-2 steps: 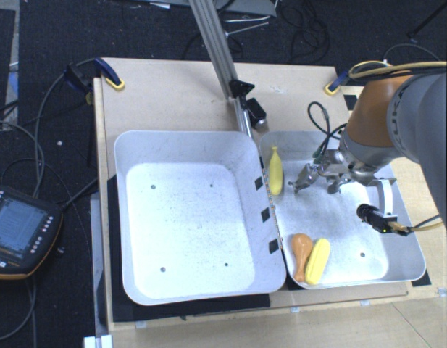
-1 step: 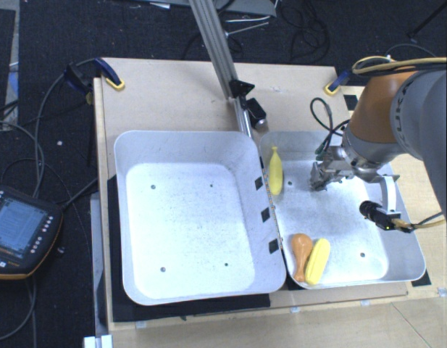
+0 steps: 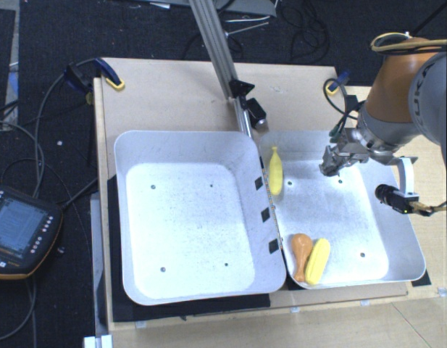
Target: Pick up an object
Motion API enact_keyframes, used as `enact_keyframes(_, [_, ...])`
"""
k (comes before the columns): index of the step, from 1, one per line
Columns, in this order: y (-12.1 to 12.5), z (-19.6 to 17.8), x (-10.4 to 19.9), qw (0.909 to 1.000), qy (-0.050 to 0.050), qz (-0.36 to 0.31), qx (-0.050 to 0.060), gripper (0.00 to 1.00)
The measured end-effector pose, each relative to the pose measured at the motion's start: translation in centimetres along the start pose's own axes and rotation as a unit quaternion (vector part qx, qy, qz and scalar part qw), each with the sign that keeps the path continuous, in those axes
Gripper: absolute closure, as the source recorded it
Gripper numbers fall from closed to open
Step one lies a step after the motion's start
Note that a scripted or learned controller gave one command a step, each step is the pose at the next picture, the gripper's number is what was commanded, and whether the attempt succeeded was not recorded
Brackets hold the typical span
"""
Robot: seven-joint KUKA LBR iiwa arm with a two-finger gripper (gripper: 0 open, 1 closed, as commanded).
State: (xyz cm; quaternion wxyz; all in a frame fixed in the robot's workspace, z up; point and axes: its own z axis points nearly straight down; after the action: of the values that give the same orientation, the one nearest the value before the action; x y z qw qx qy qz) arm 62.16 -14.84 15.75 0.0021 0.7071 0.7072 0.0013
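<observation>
My end effector [image 3: 333, 162] hangs over the far part of the right bin [image 3: 368, 223], up near its back wall. It is small and dark from up here, so I cannot tell how it is set, and I see nothing held in it.

There are two white bins on the worktop [image 3: 172, 93], side by side. The left bin [image 3: 187, 223] has only little dots on its floor. The right bin has three things I could pick up. A small yellow banana [image 3: 275, 172] lies by the left wall of that bin, close to where the two bins meet. Down in the near corner lie an orange thing [image 3: 301, 251] and a yellow corn-shaped thing [image 3: 316, 260], touching each other side by side.

I think the toys sit against the walls because they slide there and stop. That makes them harder to grab, since a wall gets in the way.

The banana is the nearest one to me, off to the left of my end effector and apart from it. The other two are farther away, toward the front. I think I am not over any toy yet, so I must move before I go down.
</observation>
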Motion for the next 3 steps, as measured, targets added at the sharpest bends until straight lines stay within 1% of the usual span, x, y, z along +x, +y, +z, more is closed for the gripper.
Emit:
enact_keyframes(1, [0.0, -5.0, -1.0, 1.0, 0.0, 0.0, 0.0, 1.0])
enact_keyframes(2, [0.1, -6.6, -1.0, 1.0, 0.0, 0.0, 0.002, 1.0])
enact_keyframes(3, [0.9, -7.6, 4.0, 1.0, 0.001, -0.002, 0.002, 1.0])
